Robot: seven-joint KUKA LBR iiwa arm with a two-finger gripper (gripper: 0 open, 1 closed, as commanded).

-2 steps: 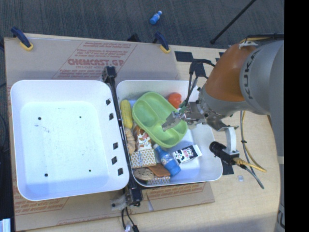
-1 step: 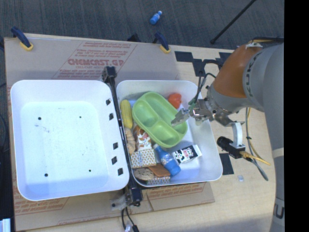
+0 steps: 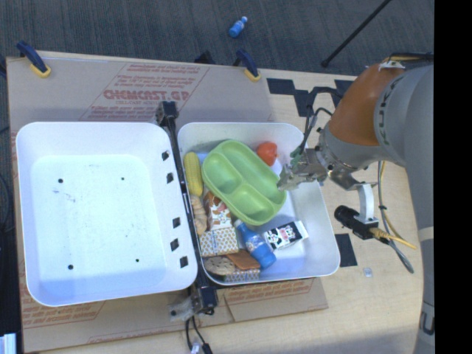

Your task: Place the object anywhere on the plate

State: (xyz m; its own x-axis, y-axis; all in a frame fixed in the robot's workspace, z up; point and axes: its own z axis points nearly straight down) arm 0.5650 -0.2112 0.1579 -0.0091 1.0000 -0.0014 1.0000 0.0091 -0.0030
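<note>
A: You are looking at two shallow white plastic bins, one at the left of the frame (image 3: 96,212) and one at centre-right (image 3: 318,234). The grey arm with the orange band (image 3: 369,120) is reaching in from the right.

B: Where is the plate sitting?

A: The light green divided plastic plate (image 3: 240,183) is lying tilted in the upper middle of the centre-right bin, resting on other items. The gripper (image 3: 291,177) is hovering just beside the plate's right rim; you cannot tell whether its fingers are spread or pressed together, and nothing is showing between them.

B: Which object are you expecting to go on it?

A: You cannot tell yet. By count: one yellow corn cob (image 3: 193,172) left of the plate, one orange-red rounded piece (image 3: 267,153) at its upper right, one blue plastic bottle (image 3: 258,251) and one black-and-white printed carton (image 3: 285,235) below it, plus a few printed packets (image 3: 220,236).

B: Handling?

A: All are probably light. The bottle is likely slippery and rolling, so take it across its middle; the carton is stiffer, so pinch its flat sides.
</note>
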